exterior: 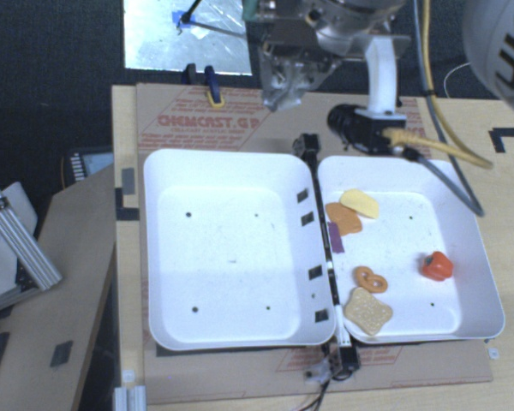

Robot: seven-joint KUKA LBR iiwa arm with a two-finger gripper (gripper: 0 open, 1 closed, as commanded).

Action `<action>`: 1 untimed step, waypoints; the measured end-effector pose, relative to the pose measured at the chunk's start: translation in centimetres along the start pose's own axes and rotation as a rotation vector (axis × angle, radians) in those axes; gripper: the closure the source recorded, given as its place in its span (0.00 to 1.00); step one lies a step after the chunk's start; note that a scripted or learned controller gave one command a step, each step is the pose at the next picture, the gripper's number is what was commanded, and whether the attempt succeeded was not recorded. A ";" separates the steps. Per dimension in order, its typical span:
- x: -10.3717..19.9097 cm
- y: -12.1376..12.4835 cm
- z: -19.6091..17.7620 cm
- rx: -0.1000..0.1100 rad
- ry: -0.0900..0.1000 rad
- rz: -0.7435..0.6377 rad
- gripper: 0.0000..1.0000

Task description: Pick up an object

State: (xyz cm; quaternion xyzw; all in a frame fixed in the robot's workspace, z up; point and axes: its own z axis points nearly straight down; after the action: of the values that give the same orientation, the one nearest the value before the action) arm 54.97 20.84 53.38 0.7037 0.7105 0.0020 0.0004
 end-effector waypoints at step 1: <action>2.8 -2.8 -0.1 0.003 -0.001 0.003 1.00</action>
State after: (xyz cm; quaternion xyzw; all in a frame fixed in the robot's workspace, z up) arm 52.16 23.60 53.51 0.7046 0.7096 0.0009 -0.0003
